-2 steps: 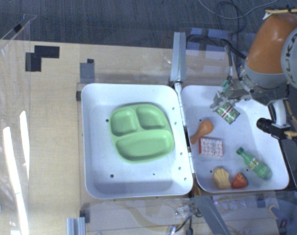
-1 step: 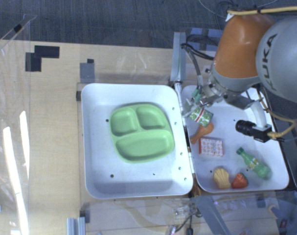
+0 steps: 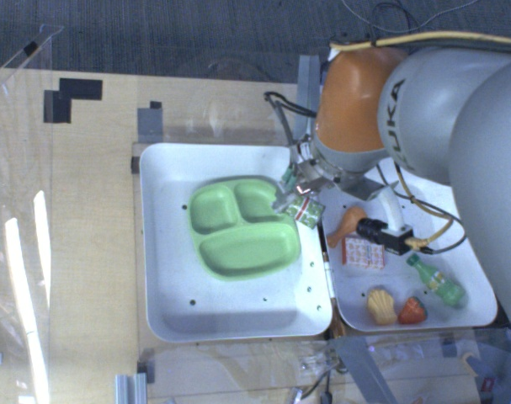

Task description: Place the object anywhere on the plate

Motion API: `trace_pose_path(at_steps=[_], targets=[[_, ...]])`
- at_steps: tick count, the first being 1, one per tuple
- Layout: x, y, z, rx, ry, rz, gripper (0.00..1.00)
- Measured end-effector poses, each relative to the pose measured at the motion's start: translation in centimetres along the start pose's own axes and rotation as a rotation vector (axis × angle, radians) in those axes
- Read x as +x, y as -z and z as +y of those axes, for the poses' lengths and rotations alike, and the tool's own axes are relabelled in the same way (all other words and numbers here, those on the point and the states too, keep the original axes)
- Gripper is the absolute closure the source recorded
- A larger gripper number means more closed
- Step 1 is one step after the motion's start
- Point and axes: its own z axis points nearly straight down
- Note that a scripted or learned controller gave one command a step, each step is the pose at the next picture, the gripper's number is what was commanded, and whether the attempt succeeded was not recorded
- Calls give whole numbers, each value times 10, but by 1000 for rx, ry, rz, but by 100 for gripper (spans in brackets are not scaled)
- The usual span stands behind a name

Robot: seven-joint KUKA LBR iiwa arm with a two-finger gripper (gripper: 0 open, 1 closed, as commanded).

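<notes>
A small green-and-red packet (image 3: 306,211) is seen between the fingers of the pincer (image 3: 299,194), so it is grasped, just at the right edge of the green plate (image 3: 238,230). The plate, divided in three compartments, is placed in the left bin (image 3: 167,268). In the right bin (image 3: 478,305), a green bottle (image 3: 436,281), a red-patterned card (image 3: 364,252) and two small toy foods near its front edge are found.

A robotics lab: a KUKA arm (image 3: 432,116) over white bins (image 3: 167,310) (loose cables, grey carpet beyond).
</notes>
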Motion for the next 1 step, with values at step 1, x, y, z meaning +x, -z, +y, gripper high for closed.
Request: trace_pose_path(at_steps=[1], targets=[[0, 0, 0, -1, 0, 0, 0]])
